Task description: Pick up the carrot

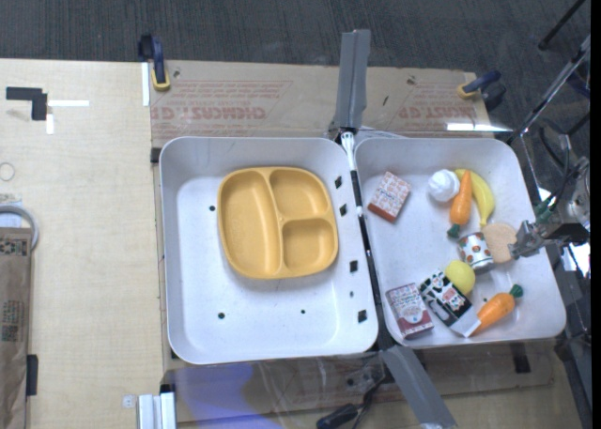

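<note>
Two white bins; gripper [522, 241] at right rim, grip state unclear.
Left bin [188, 258]: one yellow tray [278, 222]. Right bin [413, 253]: two carrots [460, 197] [495, 308], one banana [482, 194].

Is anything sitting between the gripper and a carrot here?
Two carrots lie in the right bin. The gripper hangs at that bin's right wall. Nothing visible blocks the near carrot below it. Toward the upper carrot, a small can and a tan round piece sit between.
</note>
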You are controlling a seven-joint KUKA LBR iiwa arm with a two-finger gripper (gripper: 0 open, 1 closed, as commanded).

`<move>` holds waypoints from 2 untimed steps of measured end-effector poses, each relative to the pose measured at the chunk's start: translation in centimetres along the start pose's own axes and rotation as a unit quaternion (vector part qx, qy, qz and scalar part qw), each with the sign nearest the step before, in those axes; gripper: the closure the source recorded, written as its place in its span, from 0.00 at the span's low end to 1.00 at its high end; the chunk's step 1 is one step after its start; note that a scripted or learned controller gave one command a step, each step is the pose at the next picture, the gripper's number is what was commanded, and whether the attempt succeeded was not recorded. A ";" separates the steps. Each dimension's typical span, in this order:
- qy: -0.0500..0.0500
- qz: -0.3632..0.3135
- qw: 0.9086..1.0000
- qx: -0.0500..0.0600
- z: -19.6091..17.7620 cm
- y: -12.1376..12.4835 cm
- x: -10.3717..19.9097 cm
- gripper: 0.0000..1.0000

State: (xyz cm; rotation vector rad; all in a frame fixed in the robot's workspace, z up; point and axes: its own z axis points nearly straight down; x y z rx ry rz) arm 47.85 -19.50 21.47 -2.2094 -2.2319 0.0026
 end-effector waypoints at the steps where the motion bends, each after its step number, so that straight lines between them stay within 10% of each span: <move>1: 0.000 -0.151 0.988 -0.001 0.6 0.0 1.8 1.00; 2: -0.001 -0.209 0.978 -0.002 -1.5 0.4 3.5 1.00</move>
